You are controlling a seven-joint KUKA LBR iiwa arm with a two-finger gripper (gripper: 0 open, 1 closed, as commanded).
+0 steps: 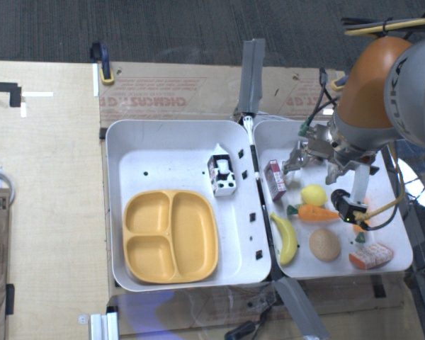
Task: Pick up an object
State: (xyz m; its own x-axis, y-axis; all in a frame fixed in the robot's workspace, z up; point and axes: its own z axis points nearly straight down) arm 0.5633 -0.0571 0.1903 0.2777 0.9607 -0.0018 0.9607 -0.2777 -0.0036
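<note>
Camera view: round yellow lemon (314,195) beside carrot (317,214).

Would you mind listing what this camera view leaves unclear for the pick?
- End effector, camera view: fingers lost in blur and metal clutter above the round yellow lemon.
- Small black-and-white box: printing too small to read.
- Grey arm with orange band: cut off by the right edge.
- Red-and-white packet: label too blurred.
</note>
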